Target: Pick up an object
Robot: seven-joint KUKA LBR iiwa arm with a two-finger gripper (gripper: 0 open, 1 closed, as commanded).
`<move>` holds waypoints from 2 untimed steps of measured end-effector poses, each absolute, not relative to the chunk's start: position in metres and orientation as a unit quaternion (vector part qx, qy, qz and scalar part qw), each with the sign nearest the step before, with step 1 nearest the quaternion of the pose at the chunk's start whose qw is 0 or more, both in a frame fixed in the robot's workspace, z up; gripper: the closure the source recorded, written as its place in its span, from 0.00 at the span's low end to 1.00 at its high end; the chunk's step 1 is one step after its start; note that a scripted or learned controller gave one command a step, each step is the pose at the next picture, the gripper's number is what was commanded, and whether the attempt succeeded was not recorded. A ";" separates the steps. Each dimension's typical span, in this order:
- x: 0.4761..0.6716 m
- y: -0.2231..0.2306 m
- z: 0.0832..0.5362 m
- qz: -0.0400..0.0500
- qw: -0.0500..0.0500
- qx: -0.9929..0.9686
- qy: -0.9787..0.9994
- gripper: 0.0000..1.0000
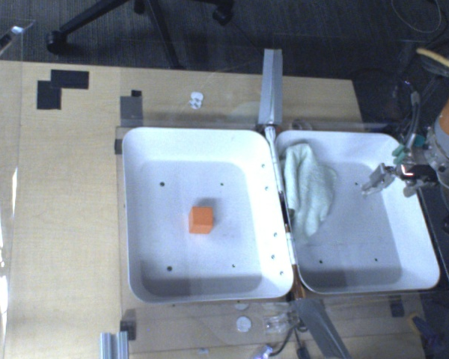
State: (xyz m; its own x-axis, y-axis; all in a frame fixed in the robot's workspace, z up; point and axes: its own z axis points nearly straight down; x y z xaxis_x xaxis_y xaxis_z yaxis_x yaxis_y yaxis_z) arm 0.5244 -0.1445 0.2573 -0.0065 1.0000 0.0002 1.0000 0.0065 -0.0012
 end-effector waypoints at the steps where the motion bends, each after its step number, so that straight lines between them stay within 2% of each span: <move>1: 0.571 -0.170 0.172 0.000 0.001 -0.628 -0.778 0.00; 2: 0.647 -0.177 0.092 -0.001 -0.002 -0.650 -0.760 0.00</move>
